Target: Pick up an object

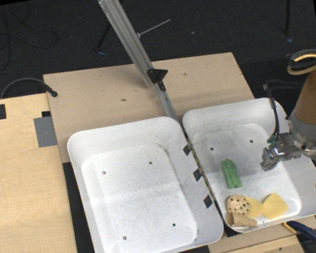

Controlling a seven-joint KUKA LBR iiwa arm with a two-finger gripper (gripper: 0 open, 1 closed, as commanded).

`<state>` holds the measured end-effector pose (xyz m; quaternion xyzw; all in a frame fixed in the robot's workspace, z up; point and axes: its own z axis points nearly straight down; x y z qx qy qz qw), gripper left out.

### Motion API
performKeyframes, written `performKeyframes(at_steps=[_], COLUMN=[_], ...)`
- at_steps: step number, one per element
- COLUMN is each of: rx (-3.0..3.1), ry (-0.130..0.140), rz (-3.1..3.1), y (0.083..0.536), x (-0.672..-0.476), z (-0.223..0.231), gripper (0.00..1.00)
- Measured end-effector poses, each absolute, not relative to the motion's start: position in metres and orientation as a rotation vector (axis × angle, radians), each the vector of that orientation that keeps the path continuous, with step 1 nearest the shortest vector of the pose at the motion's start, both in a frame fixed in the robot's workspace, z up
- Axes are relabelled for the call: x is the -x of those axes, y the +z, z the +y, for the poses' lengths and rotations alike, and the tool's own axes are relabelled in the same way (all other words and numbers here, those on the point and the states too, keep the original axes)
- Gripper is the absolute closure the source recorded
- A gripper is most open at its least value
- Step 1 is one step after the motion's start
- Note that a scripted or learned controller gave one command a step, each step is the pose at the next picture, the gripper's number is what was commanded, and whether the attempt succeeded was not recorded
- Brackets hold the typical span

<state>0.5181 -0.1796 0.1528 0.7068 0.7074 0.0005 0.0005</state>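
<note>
We see two white bins, the left bin [136,193] and the right bin [230,122], both faintly speckled grey and dotted with small dark spots. In the right one lies a plain green block [231,173], a pale yellow piece [274,206] and a tan object with brown spots [239,207]. The worktop [110,95] is light brown board, with a paler wood-grain panel [19,196] to its left bearing black and grey patches. The arm [315,107] shows orange over grey; the gripper [270,156] is silver-grey metal.

floor [216,9]: dark, cables | bench [19,196]: pale wood | board [110,98]: tan
</note>
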Motion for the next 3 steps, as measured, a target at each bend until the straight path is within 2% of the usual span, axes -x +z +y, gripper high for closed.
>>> performKeyframes(at_steps=[2,3], rx=[-2.218,-2.217], ry=[0.002,0.002], rz=[2.221,2.229], y=[0.243,0.244], x=[-0.517,-0.539], z=[-0.184,-0.125], gripper=[1.00,1.00])
